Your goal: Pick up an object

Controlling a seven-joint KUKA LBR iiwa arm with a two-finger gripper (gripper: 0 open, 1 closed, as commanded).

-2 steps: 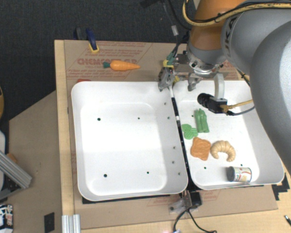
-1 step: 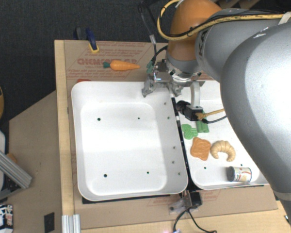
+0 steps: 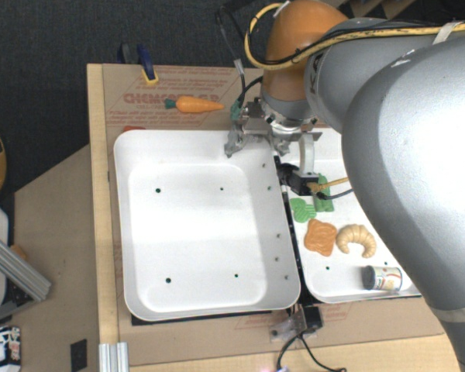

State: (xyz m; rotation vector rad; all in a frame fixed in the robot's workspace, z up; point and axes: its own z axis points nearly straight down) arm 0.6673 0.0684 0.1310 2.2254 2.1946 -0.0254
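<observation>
Dark carpet surrounded the cardboard-topped bench (image 3: pixel 108 208), on which we saw two shallow white bins side by side: the left bin (image 3: pixel 139 169) and the right bin (image 3: pixel 333 289). Outside the bins, on the cardboard behind the left one, lay a toy carrot (image 3: pixel 195 105).

Candidates for picking sat in the right bin: a green piece (image 3: pixel 301 209), an orange-brown piece (image 3: pixel 320 237) just beside it, a croissant (image 3: pixel 357 239) next to that, and a small can (image 3: pixel 384 278) lying on its side nearer the front rim.

Our gripper (image 3: pixel 270 139) hung over the far end of the divide between the bins, below the arm's orange band (image 3: pixel 298 33). Whether it was spread or pressed together we could not tell; we saw nothing held in it.

We judged the step to be choosing and approaching a target. To do it well we would have favoured the croissant or the can, since each stood a little apart from its neighbours, centred over it, kept off the bin wall, and come straight down before closing.
</observation>
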